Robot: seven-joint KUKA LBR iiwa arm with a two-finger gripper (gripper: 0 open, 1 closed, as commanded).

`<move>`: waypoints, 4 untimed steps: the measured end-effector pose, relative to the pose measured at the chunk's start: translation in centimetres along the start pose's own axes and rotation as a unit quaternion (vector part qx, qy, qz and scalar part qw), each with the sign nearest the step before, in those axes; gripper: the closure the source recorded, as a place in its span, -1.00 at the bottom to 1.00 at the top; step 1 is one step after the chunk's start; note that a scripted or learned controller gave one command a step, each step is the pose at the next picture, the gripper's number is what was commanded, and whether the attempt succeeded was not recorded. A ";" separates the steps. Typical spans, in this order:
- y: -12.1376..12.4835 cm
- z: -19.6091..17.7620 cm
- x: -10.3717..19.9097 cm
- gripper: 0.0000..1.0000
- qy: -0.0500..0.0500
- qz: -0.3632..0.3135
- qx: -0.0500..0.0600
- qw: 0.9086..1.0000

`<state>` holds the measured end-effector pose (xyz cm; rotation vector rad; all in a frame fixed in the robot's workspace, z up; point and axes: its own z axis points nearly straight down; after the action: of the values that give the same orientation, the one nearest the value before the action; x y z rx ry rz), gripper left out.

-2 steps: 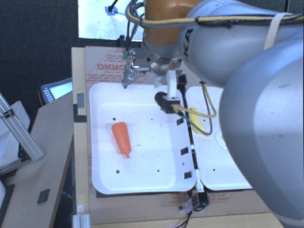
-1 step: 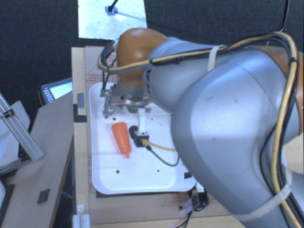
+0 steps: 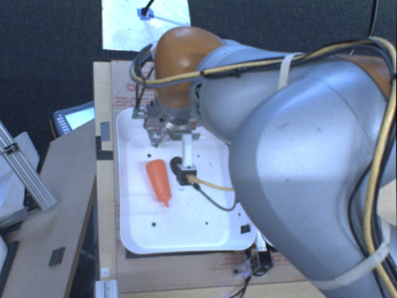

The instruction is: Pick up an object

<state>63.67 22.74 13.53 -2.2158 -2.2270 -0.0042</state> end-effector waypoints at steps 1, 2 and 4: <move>0.1 -1.1 0.0 1.00 0.001 0.000 -0.001 1.000; 0.2 -2.2 0.0 1.00 0.001 0.000 -0.002 1.000; -4.6 -16.2 1.0 1.00 0.003 -0.001 -0.005 1.000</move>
<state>59.00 23.65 29.72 -2.2160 -2.2324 -0.0221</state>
